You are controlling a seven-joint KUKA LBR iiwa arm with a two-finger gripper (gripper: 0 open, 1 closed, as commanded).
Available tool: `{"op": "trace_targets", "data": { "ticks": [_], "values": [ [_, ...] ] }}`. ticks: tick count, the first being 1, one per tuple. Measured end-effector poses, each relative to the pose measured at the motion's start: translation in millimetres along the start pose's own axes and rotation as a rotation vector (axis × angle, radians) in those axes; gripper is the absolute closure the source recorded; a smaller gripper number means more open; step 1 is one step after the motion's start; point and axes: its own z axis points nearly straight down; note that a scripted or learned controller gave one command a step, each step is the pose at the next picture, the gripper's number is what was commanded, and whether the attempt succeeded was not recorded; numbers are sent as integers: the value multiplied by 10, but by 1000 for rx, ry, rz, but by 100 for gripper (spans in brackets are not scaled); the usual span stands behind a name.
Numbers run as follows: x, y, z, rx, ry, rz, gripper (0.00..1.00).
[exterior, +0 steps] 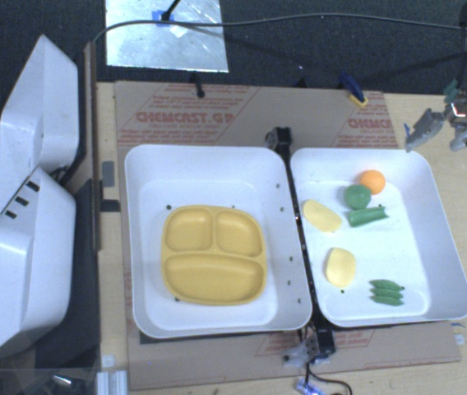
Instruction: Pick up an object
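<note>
Overhead view of a bench w/ two shallow white bins side by side. The left bin holds a yellow divided plate w/ three compartments, lying flat near its centre. The right bin holds six small items: an orange ball at upper centre, touching a green round piece just below-left of it; a green pepper-like piece under that; a pale yellow piece near the bin's left wall; a second yellow piece lower down; a green pea pod toward the lower right. The gripper is at upper right, outside the bin, above its far right corner, fingers spread apart, nothing between them. All items lie below-left of it, well apart; the orange ball is nearest.
</note>
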Motion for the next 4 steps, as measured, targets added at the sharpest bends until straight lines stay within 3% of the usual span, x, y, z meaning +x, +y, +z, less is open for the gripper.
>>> {"op": "trace_targets", "data": {
  "ticks": [1, 2, 3, 4],
  "values": [
    [-3, -9, -92, 2, 1, 0, 100],
    [160, 89, -202, 4, 1, 0, 100],
    [154, 86, -198, 4, 1, 1, 0],
    [272, -126, 65, 5, 1, -48, 0]
  ]
}}
